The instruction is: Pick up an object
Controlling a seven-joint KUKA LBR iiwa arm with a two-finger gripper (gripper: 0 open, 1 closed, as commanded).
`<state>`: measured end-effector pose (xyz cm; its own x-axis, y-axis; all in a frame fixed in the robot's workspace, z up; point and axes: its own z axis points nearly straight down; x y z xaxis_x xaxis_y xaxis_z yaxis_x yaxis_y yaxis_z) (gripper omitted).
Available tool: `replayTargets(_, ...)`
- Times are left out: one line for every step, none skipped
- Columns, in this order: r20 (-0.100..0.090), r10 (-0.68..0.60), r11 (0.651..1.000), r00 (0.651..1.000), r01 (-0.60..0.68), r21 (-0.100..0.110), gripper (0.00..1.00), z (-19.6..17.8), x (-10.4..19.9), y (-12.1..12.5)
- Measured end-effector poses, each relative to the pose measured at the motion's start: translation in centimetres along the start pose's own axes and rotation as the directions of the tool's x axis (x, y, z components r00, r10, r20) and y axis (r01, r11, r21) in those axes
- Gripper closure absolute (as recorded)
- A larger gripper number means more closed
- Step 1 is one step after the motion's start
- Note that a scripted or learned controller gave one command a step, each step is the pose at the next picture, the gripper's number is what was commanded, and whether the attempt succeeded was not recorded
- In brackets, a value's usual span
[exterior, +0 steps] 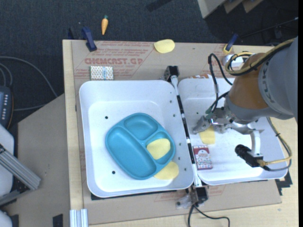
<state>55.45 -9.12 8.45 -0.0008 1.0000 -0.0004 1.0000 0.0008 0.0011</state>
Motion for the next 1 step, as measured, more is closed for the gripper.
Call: replayTargets(-0.001,0.001,1.000,1.000,-0.001,0.003,0.00,0.01,-0.15,-2.00)
